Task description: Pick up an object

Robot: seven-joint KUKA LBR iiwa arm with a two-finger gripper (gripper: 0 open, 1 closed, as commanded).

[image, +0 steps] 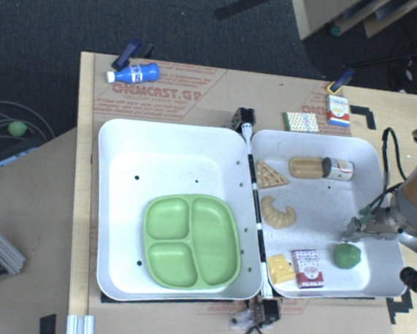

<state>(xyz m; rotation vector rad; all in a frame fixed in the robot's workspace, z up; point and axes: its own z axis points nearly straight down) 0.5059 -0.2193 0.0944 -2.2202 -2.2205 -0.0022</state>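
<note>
The right bin (373, 285) holds several small items. A tan bottle (318, 168) lies on its side at the back, with a waffle-like wedge (270, 176) to its left. Mid-bin lies a croissant (279, 213). Near the front are a yellow cheese piece (280, 268), a red box (307, 268) and a round green object (347, 255). My gripper (364, 227) reaches in from the right, low over the bin's right part, just above and slightly right of the green object. Nothing is visibly held in it.
The left bin (118, 191) holds a green divided plate (190, 240). On the bench behind the bins lie a blue-and-white bottle (133, 73) and two small cards (302, 122), (338, 110). A black cable (387, 154) runs along the right bin's far right rim.
</note>
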